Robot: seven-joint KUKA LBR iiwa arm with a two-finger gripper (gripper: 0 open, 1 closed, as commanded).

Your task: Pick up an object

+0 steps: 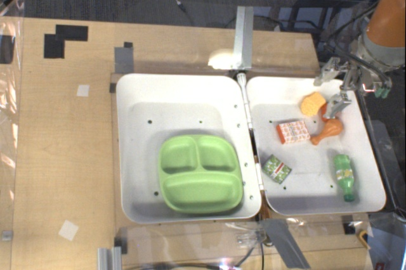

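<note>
Arm [388,15]: cut off at upper right edge.
Gripper [339,101]: above right bin [374,199]; finger state unclear.
Drumstick [328,130]: partly hidden under gripper.

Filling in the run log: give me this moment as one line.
hand: above right bin, far end, near orange block and drumstick | grasp: none seen | left bin: green tray

Bright, even overhead light; mild blur
</note>
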